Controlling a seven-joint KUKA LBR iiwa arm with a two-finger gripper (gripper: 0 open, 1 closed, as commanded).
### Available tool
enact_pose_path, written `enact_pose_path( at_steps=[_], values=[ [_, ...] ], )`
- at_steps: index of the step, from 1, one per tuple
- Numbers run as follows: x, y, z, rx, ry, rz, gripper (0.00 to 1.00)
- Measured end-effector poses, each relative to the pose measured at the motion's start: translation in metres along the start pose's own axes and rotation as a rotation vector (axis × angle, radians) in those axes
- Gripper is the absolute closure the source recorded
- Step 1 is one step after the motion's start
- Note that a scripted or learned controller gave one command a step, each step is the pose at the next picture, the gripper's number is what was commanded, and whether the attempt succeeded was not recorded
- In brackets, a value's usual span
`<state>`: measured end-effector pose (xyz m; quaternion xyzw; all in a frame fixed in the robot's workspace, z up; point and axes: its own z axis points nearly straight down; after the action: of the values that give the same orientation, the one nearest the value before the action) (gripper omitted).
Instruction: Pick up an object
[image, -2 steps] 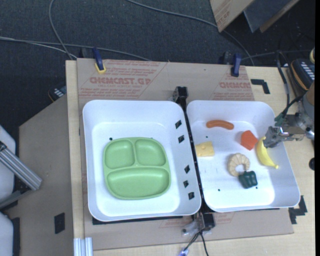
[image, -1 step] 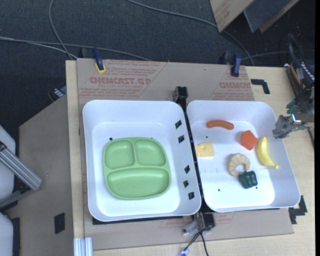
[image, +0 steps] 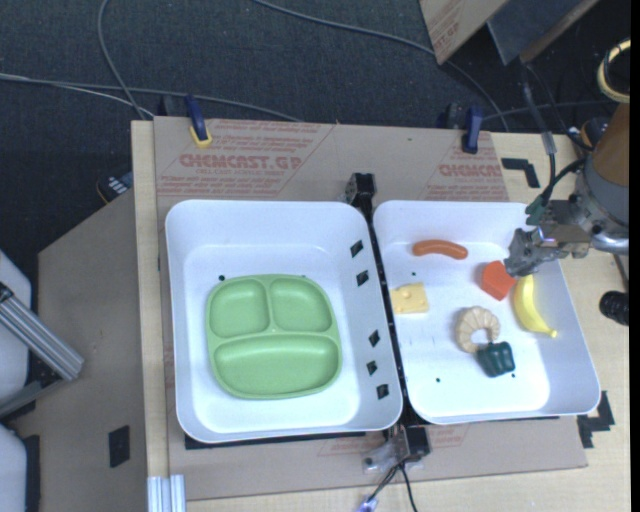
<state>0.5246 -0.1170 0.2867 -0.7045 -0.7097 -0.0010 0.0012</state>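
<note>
The right bin (image: 440, 395) holds a hot dog sausage (image: 440, 249), a yellow cheese wedge (image: 409, 299), a red block (image: 495, 280), a yellow banana (image: 531, 306), a beige croissant (image: 478, 327) and a dark green pepper (image: 496, 358). My gripper (image: 524, 258) hangs at the bin's right side, just above the red block and the top of the banana. No object shows between its fingers.
The left bin (image: 190, 250) carries a green divided plate (image: 272, 335). Black clips line the wall between the bins. Cables and clamps lie along the back of the bench, and the arm's body stands at the right edge.
</note>
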Motion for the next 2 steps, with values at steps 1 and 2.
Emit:
enact_pose_path(
  at_steps=[1,2],
  values=[
    [0.046,0.007,0.017,0.002,0.000,0.002,1.00],
    [0.094,0.011,0.016,0.001,0.000,0.001,1.00]
  ],
)
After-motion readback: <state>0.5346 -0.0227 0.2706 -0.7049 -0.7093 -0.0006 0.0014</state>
